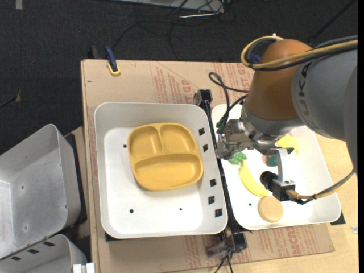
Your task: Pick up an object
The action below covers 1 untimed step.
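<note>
Bench (pixel 170 75): gripper (pixel 230 147) nr bin divider

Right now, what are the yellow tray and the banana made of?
The yellow tray looks like smooth moulded plastic: even colour, rounded dividers, soft sheen. The banana seems to be a plastic toy, since it is uniformly yellow and glossy, though a real one cannot be ruled out. Both lie in white bins that look like plastic too.

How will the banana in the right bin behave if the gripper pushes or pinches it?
The banana looks smooth and glossy, probably a stiff plastic toy, so likely light and slippery. Its curve may make it pivot rather than slide straight. The tan disc at its end could get nudged.
</note>
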### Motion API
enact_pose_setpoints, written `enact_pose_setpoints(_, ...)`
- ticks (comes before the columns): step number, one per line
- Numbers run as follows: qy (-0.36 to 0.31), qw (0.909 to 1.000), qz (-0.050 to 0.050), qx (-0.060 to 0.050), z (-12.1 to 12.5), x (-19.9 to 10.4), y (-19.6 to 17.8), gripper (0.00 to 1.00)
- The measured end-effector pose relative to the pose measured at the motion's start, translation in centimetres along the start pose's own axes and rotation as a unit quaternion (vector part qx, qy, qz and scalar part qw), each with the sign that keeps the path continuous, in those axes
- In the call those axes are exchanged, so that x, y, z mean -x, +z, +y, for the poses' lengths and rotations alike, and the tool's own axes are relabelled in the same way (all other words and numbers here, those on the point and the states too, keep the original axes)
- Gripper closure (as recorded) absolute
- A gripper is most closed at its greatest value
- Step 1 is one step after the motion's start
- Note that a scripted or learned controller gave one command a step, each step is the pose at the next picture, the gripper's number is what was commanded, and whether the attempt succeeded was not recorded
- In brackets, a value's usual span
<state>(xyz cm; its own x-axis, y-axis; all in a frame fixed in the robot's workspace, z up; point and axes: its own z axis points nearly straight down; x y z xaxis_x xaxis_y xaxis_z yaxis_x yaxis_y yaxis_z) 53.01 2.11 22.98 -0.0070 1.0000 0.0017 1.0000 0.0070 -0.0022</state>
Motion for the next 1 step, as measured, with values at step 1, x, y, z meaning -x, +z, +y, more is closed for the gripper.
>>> enact_pose_setpoints(1, 0.0, 1.0, 0.0, 0.0, -1.83, -4.85, 0.23, 1.0)
